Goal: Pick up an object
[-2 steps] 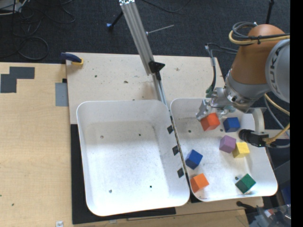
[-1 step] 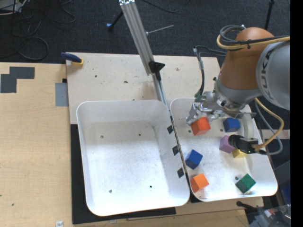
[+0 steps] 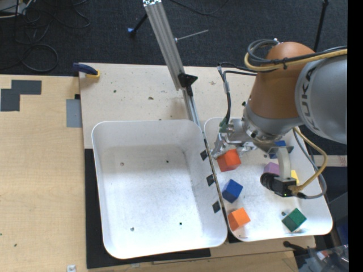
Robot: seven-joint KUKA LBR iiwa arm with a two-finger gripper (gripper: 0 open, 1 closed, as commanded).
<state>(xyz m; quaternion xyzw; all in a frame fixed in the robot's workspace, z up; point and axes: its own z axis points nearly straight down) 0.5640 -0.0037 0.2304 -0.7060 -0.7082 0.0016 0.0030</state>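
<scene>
In the right bin [image 3: 317, 226], my gripper [image 3: 229, 147] hangs below the orange wrist band, close to the bin's left wall. A red-orange cube [image 3: 228, 161] lies directly under it, its top edge meeting the gripper's metal tip. Whether the gripper grips the cube or only hovers over it is not visible. Toward the front along the left wall lie a blue cube [image 3: 232, 190] and an orange cube [image 3: 239, 217]. A green cube [image 3: 294, 219] rests at the front right.
The left bin [image 3: 102, 152] adjoins the right one along a shared wall with black clips. A purple piece [image 3: 272, 168] and a yellow piece [image 3: 293, 178] sit partly behind a black cable fitting. A slanted aluminium bar [image 3: 170, 50] stands behind the bins.
</scene>
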